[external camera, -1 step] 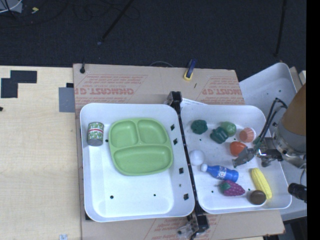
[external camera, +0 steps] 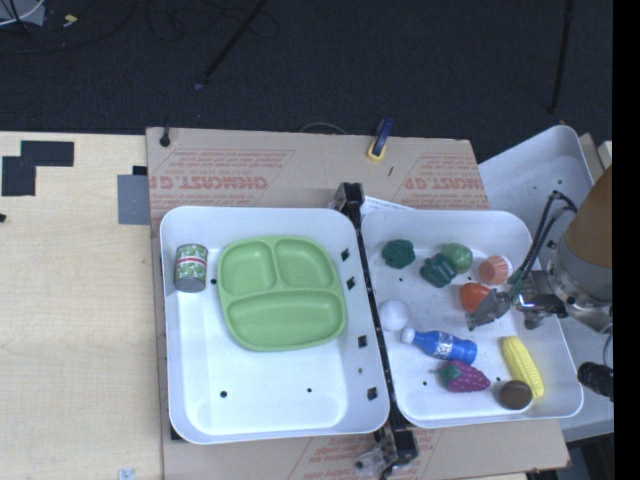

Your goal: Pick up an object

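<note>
White right bin [external camera: 500, 230]: gripper [external camera: 490, 311] low beside an orange-red toy [external camera: 474, 294]
Finger state cannot be told; blue bottle [external camera: 446, 345] lies lower left

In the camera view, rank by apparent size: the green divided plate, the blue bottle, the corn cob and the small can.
1. green divided plate, by far the largest.
2. blue bottle.
3. corn cob and small can: these two look too alike to rank; the corn is longer, the can wider.
</note>
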Robot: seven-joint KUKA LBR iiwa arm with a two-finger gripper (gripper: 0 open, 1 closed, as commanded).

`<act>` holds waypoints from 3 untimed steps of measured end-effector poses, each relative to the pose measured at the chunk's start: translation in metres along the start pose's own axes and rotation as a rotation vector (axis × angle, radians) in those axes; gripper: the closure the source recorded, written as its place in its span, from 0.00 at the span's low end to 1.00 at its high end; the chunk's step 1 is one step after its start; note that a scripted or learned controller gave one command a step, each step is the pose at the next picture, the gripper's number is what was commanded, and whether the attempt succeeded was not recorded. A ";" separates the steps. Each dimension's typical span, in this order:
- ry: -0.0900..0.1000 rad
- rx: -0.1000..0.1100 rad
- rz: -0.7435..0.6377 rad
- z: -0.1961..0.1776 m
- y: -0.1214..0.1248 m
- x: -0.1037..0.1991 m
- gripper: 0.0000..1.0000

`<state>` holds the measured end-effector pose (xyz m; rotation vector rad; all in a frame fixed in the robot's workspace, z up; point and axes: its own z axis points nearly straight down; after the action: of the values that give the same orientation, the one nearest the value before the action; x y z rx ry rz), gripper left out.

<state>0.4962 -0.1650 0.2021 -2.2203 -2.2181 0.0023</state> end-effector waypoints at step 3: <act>-0.005 -0.021 0.007 0.083 0.010 -0.001 1.00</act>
<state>0.5058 -0.1661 0.1192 -2.2403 -2.2235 -0.0154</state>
